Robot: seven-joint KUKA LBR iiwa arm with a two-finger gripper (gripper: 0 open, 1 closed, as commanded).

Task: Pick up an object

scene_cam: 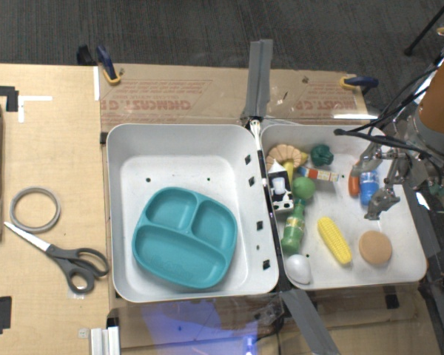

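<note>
The gripper [379,207] hangs by the right bin's [407,272] right edge — whether it is open I cannot tell — above bare floor, with the blue bottle [367,186] just beside it and the tan ball [375,248] near the front right corner.

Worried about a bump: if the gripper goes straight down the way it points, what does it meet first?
Probably bare floor of the right bin, just beside the blue bottle. The gripper sits close to that bottle, so depth is uncertain.
</note>
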